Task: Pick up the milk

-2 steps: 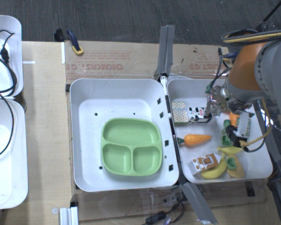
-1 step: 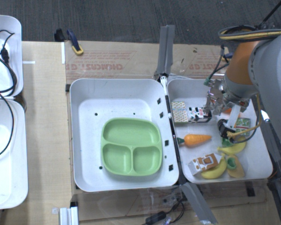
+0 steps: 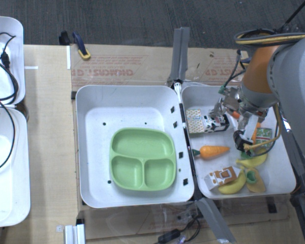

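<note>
The milk [image 3: 215, 125], a small white carton with black patches, lies on its side in the upper left part of the right bin [image 3: 282, 184]. My gripper [image 3: 221, 114] hangs directly over it from the right, low and very near or touching its top. The gripper body hides the carton's far side. The grey arm with its orange band [image 3: 259, 65] comes in from the upper right.
A checked box [image 3: 194, 120] lies just left of the milk. An orange carrot [image 3: 214, 151], bananas [image 3: 244, 173], a brown and white carton [image 3: 222, 177] and a green packet [image 3: 263, 133] crowd the right bin. The left bin [image 3: 91, 136] holds a green divided plate [image 3: 143, 158].
</note>
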### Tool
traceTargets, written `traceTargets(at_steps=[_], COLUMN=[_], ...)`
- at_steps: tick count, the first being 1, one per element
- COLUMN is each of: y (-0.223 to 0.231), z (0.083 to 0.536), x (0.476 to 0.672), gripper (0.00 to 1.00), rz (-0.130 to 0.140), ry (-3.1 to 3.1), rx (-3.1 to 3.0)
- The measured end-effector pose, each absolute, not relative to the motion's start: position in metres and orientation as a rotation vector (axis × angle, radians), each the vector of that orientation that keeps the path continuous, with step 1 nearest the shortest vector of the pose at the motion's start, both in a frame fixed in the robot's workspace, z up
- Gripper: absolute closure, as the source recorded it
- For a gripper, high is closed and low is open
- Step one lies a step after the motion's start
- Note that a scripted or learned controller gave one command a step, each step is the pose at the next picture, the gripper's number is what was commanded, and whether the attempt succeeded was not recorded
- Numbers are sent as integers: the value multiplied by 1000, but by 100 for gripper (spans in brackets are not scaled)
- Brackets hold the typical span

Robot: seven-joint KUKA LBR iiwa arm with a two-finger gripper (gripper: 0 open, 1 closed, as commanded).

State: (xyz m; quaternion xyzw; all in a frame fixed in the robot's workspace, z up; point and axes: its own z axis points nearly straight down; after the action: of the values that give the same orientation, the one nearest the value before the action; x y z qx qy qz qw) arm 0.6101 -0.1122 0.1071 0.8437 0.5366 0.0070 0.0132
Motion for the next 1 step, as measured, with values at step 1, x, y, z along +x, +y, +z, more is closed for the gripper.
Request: traceTargets(at_steps=[1], y=[-110], z=[106], x=[610], gripper=[0], rz=[26], ry=[1725], rx=[2589])
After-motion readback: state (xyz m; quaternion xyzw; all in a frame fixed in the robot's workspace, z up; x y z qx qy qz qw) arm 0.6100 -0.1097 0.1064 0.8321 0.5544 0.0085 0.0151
